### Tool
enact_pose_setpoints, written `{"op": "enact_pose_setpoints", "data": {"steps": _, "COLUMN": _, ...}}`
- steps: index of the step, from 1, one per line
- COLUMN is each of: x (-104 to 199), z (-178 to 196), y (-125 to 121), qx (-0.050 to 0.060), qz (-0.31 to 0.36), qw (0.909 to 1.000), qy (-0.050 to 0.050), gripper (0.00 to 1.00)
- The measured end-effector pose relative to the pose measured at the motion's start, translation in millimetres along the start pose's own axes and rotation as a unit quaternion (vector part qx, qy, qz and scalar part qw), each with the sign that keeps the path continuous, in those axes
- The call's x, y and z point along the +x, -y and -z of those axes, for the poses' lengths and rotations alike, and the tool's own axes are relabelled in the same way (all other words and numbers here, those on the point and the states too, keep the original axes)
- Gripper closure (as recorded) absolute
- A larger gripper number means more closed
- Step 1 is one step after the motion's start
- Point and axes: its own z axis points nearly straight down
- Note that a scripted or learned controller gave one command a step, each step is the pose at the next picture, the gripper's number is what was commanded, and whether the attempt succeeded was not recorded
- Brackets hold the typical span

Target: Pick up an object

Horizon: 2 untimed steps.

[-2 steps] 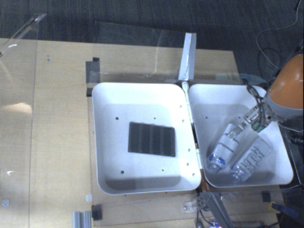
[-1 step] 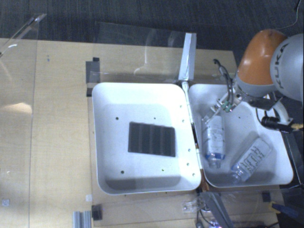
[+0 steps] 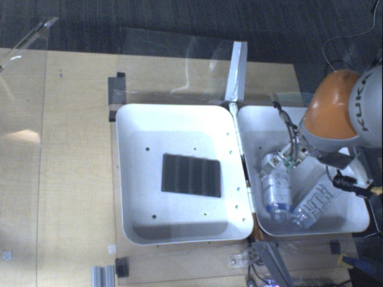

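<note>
While the arm (image 3: 341, 109) reaches in from the right, its orange band sits above the right bin (image 3: 263, 121) and hides most of the wrist. The gripper (image 3: 291, 157) is low inside that bin, at the upper end of a clear bottle (image 3: 276, 187). Whether it is open, shut, or gripping anything cannot be told, since the wrist and cables cover that part.

The bottle lies on its side in the right bin, its cap end toward the gripper and its bluish base toward the bin's near wall. A second bottle (image 3: 312, 203), also clear and with printing on its side, lies just beside the first, slanting from the bin's right side down toward the near wall. Their lower ends are close together, perhaps touching; this cannot be made out for sure.

The left bin (image 3: 137, 160) holds a dark ribbed mat (image 3: 191, 175), lying flat near its middle. Both bins stand side by side on the desk (image 3: 66, 178), their inner rims touching. A clear panel (image 3: 236, 70) rises behind the seam between them. Black cables (image 3: 344, 181) trail from the arm across the right bin's far side.
</note>
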Motion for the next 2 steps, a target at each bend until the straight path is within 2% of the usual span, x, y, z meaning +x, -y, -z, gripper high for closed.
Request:
{"op": "enact_pose_setpoints", "data": {"steps": 1, "x": -20.6, "z": -25.3, "y": -41.7, "qx": 0.002, "qz": -0.015, "qw": 0.9999, "qy": -0.003, "gripper": 0.0}}
{"op": "enact_pose_setpoints", "data": {"steps": 2, "x": -21.4, "z": -12.6, "y": -44.9, "qx": -0.001, "qz": -0.013, "qw": 0.9999, "qy": 0.0, "gripper": 1.0}}
